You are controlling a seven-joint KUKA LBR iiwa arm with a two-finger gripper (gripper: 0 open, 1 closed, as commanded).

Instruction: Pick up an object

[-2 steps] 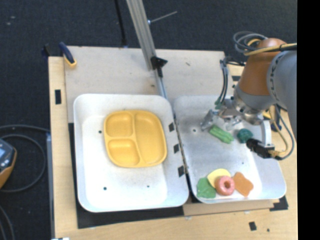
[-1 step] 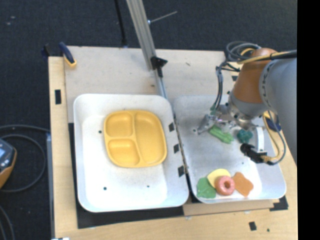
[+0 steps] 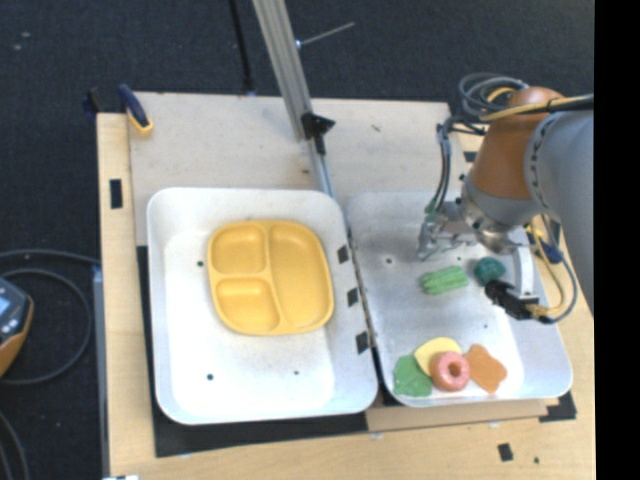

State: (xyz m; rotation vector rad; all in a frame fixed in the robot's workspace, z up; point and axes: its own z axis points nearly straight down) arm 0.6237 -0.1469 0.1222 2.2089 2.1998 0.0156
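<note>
My gripper (image 3: 436, 245) hangs over the right bin (image 3: 390, 228), its fingertips just above and left of a light green oblong piece (image 3: 444, 281) that lies on the bin floor. A dark teal round piece (image 3: 489, 268) sits to the right of it, under the arm. At the bin's front edge lie a green piece (image 3: 410, 376), a yellow disc (image 3: 436, 352), a pink ring (image 3: 451, 371) and an orange piece (image 3: 487, 367), crowded together. Nothing shows between the fingers.
The left bin (image 3: 180, 368) holds a yellow divided plate (image 3: 270, 275). A slanted metal pole (image 3: 285, 58) rises from the bench behind the bins. Cables loop around the arm's wrist (image 3: 530, 288) at the right.
</note>
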